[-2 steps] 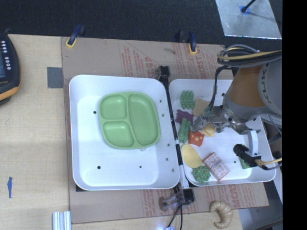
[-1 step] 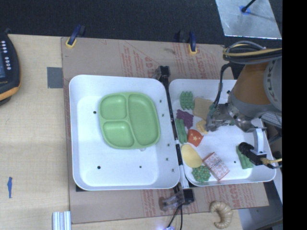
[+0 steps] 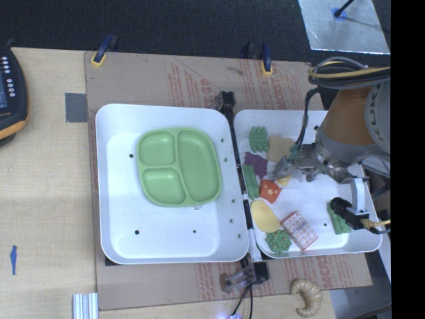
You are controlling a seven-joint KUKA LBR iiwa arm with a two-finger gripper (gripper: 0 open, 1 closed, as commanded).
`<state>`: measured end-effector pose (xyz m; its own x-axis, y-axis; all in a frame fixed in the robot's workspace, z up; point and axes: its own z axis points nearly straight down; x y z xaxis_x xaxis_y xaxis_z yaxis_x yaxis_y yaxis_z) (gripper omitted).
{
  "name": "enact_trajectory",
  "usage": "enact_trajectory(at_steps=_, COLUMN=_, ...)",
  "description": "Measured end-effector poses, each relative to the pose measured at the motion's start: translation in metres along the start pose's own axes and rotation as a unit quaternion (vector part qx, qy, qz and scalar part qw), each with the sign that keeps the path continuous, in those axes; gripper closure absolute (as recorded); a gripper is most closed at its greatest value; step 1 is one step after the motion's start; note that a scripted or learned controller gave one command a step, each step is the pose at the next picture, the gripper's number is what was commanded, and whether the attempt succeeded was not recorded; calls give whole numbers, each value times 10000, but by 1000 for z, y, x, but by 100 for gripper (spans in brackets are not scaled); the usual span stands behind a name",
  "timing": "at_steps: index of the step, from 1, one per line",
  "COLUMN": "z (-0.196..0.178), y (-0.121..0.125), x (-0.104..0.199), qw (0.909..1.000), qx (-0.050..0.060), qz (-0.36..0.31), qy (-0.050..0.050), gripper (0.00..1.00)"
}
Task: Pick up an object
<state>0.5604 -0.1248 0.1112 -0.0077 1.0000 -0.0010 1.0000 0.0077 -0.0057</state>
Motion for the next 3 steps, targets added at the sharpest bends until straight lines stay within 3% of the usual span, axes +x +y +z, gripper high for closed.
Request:
enact_trajectory(at_steps=1, z=19, y=51, x=-8, qw=10000, qx=-37, qz=9, qy=3, gripper=0)
enact_trajectory(at_steps=2, z=18, y=98, x=20, qw=10000, qx=-35, qz=2, qy=9, gripper=0)
enact_trajectory(at_steps=3, z=18, y=96, x=0, qw=10000, qx=-27, qz=32, qy=-2, gripper=0)
